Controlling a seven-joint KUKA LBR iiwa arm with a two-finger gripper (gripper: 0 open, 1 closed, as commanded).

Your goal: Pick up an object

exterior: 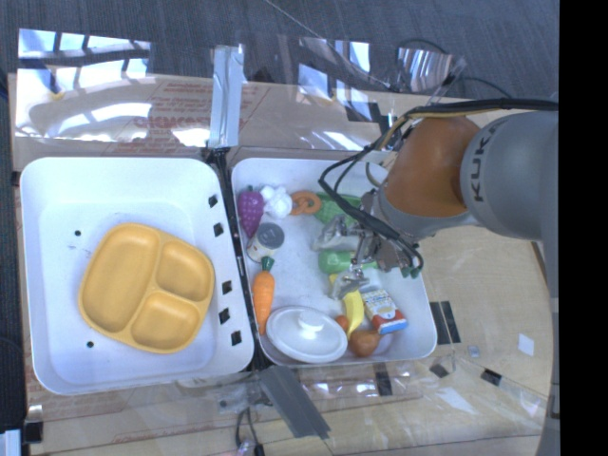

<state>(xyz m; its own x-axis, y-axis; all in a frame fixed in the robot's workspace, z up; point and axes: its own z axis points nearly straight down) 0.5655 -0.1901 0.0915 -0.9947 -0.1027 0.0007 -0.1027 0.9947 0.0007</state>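
reach phase, by my reading: gripper (pixel 356 272) is low in the right bin (pixel 418 297), its grip impossible to judge; green toy (pixel 337 260) touches its left, banana (pixel 353 310) lies just below; next it must settle over one and close.
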